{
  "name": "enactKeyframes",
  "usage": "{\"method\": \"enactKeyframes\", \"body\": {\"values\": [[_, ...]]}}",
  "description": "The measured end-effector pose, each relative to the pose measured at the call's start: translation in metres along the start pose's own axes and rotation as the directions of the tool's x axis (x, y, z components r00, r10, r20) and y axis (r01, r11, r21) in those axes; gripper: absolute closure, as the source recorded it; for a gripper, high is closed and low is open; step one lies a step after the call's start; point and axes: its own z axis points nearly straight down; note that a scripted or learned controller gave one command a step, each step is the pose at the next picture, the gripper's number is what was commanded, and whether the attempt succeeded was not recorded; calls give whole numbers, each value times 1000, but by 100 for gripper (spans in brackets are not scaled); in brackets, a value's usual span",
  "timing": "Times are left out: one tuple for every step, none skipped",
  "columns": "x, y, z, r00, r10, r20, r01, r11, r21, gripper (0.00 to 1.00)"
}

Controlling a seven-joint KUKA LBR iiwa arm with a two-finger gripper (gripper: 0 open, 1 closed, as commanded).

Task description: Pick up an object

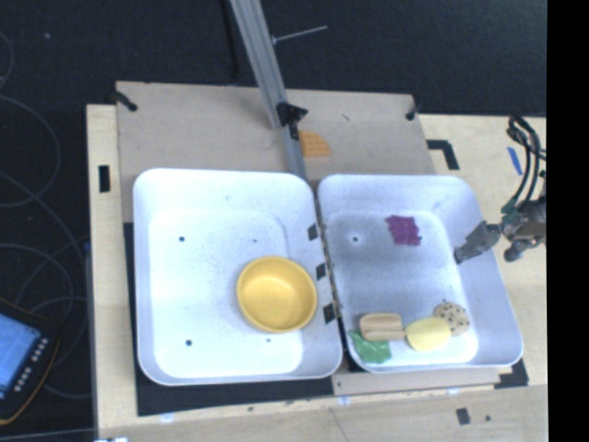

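While beside bin, pincer idle.

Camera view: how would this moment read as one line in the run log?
tool at right bin's right rim, holding nothing | purple item mid right bin | yellow bowl in left bin | pick not yet done

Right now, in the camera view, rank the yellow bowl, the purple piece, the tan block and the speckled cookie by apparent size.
1. yellow bowl, clearly largest
2. purple piece and tan block, too alike to rank
3. speckled cookie, smallest, though partly hidden behind the yellow lump
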Motion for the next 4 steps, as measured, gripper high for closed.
{"method": "enactKeyframes", "body": {"values": [[0, 0, 0, 1000, 1, 0, -1, 1000, 0, 0], [-4, -1, 42, 1000, 5, 3, -5, 1000, 5, 0], [3, 1, 89, 1000, 6, 2, -6, 1000, 6, 0], [-1, 1, 131, 1000, 6, 2, -6, 1000, 6, 0]]}}
